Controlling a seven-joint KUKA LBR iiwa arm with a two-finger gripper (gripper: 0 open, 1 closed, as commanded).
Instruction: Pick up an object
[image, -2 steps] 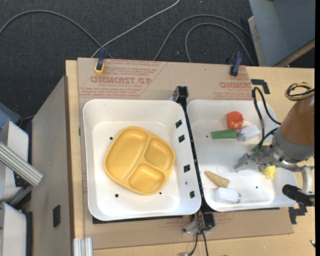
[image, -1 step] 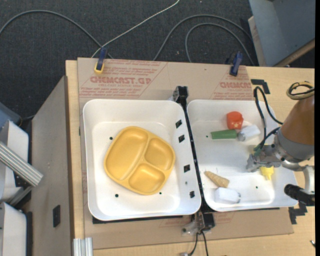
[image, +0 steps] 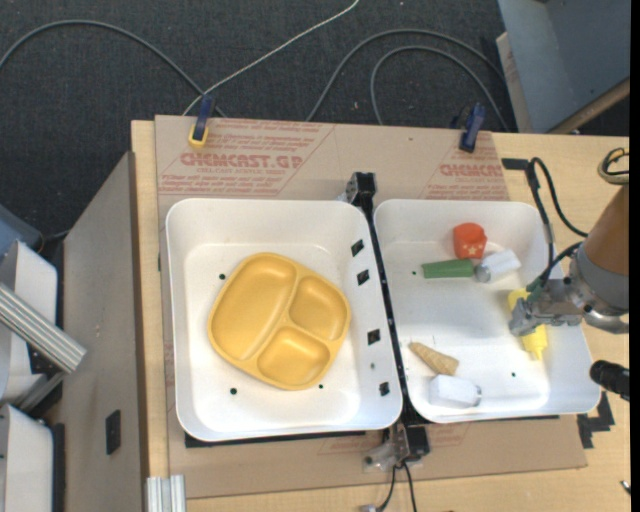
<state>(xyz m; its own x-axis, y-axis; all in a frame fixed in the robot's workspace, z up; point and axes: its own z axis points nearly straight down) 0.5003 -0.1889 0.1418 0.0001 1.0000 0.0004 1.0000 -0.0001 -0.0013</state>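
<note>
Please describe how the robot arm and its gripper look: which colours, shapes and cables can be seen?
The arm enters from the right edge as a thick rounded body with a brownish-orange band above a grey metal wrist ring. The gripper below it is a small grey metal block. A black cable curves along the arm, and a thinner grey one loops beside it.

The arm (image: 612, 262) is cut off by the right edge of the frame. Its gripper (image: 530, 322) covers part of a yellow object (image: 536, 343); what that object is cannot be told.
</note>
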